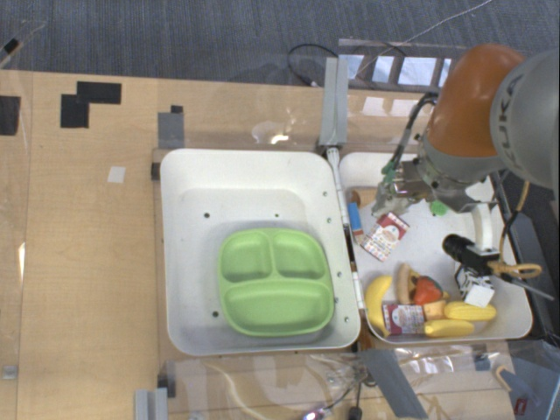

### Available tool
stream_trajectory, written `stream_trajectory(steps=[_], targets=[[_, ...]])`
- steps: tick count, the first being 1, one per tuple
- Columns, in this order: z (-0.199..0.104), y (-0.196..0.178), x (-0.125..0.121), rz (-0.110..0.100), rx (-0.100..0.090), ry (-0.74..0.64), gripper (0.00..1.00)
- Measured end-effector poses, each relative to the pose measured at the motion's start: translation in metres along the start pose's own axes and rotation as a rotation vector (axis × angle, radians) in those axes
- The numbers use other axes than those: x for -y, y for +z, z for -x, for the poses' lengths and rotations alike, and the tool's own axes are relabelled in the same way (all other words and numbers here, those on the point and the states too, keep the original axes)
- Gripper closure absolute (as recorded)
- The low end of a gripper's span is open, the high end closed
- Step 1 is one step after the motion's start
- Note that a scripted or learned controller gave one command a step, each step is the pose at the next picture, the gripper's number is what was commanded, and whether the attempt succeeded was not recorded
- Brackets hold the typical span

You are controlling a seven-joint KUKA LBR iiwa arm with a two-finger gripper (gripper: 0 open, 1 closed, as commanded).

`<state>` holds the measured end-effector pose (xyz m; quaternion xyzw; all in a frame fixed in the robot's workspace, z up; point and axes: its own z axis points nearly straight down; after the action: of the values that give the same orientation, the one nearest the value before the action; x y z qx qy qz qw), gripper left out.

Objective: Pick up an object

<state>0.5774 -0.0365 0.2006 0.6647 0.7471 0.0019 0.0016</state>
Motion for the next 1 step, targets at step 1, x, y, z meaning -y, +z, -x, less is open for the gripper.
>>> stream_trajectory(steps=[1], targets=[[0.0138, -0.1062, 0.0416, 0.001, 0.001, -0.122, 1.0]])
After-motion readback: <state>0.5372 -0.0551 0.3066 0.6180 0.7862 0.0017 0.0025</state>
